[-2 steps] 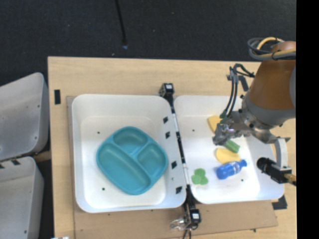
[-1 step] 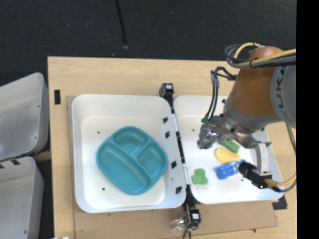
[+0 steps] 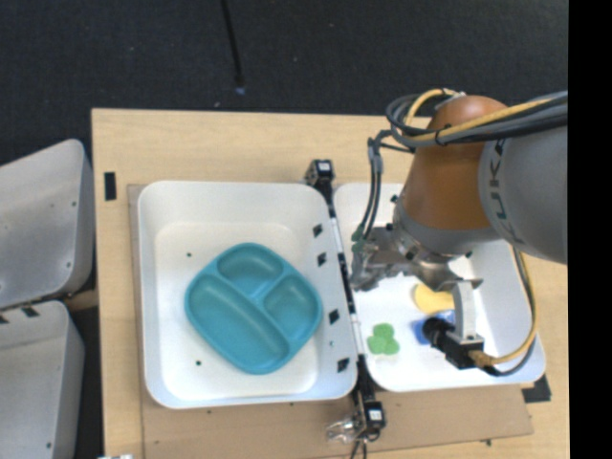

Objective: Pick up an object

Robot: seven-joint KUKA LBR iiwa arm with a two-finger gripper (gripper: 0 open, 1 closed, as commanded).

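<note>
Right bin [image 3: 512, 352], holding the small objects. A green piece [image 3: 383, 339] is lying near the bin's left wall, at about 7 o'clock from the bin's middle. A blue piece [image 3: 425, 332] is lying just to its right, at about 3 o'clock from the green one, partly hidden by dark hardware on the arm. A yellow piece [image 3: 432, 298] is lying above the blue one, at about 12 o'clock from it, and is also partly covered.

The gripper [image 3: 375, 261] is reaching down by the bin's left wall, at about 12 o'clock from the green piece. Whether its jaws are wide or narrow cannot be told, since the wrist is hiding them, and no object is showing in their grasp.

The arm [image 3: 449, 180], with its orange band, is leaning over the upper half of the right bin from 3 o'clock.

Left bin [image 3: 153, 285], touching the right one. A teal tray [image 3: 251, 306] with three compartments is lying flat near its middle, tilted askew to the walls.
</note>
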